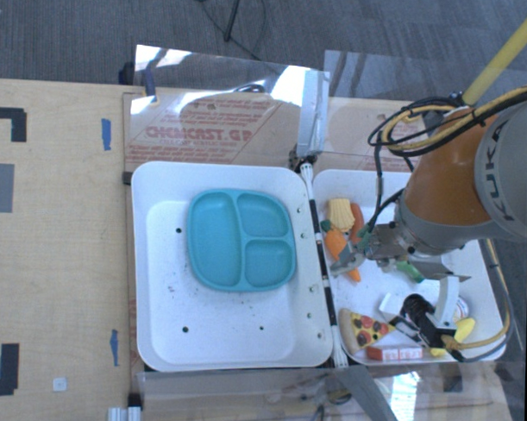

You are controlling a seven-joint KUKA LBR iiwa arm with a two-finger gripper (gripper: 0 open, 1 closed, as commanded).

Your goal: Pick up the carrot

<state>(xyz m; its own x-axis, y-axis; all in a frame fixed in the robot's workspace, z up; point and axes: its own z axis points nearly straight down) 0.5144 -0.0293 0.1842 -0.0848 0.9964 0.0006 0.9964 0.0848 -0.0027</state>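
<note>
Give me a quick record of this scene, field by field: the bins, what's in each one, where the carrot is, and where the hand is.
left bin: holds a teal divided plate
right bin: holds toy food and small items
carrot: near right bin's left wall, beside a yellow corn-like piece
pizza slice: front left of right bin
hand: low over right bin, next to carrot
grasp: finger state unclear, carrot not seen between them
arm: reaches in from right
</note>
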